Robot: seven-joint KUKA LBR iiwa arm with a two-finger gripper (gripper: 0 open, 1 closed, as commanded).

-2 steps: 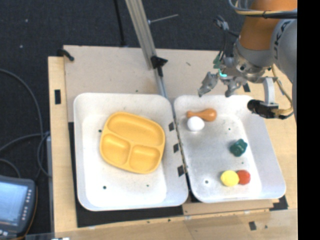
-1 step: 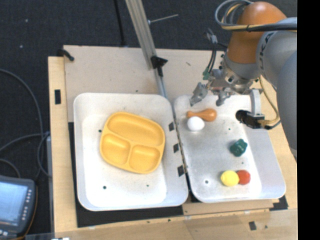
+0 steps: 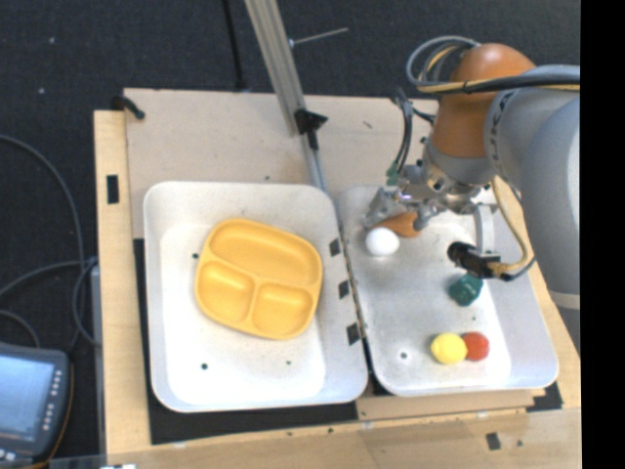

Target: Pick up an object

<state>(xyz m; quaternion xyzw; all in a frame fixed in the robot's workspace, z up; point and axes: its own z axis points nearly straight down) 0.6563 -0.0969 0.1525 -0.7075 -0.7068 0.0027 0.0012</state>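
Nearest my camera, at the front of the right bin (image 3: pixel 410 306), a yellow ball (image 3: pixel 448 349) and a red ball (image 3: pixel 478 346) lie touching, the red one on the arm's side. Further back in the same bin I note a small green object (image 3: pixel 466 289), well apart from the pair and close to the bin's right wall. Toward the back left of that bin a white ball (image 3: pixel 382 241) rests on the floor, with an orange object (image 3: pixel 403 226) just behind it and touching or nearly touching it; I cannot tell which. The orange object is partly covered from my view by the gripper (image 3: pixel 408 206), which sits directly over it and low to the bin floor. I cannot tell whether the gripper is open or closed, nor whether it has contact with the orange object. The left bin (image 3: pixel 176 360) holds one yellow divided plate (image 3: pixel 259 277), lying flat near its middle with three compartments facing up. A slanted metal pole (image 3: pixel 278 52) crosses the bench (image 3: pixel 195 135) behind the bins and ends near the gap between them, close to the gripper's left. The arm (image 3: pixel 532 135) reaches in from the right, its grey link bent downward, the orange band (image 3: pixel 479 96) above the wrist, and the wrist pointing steeply down over the back of the right bin.
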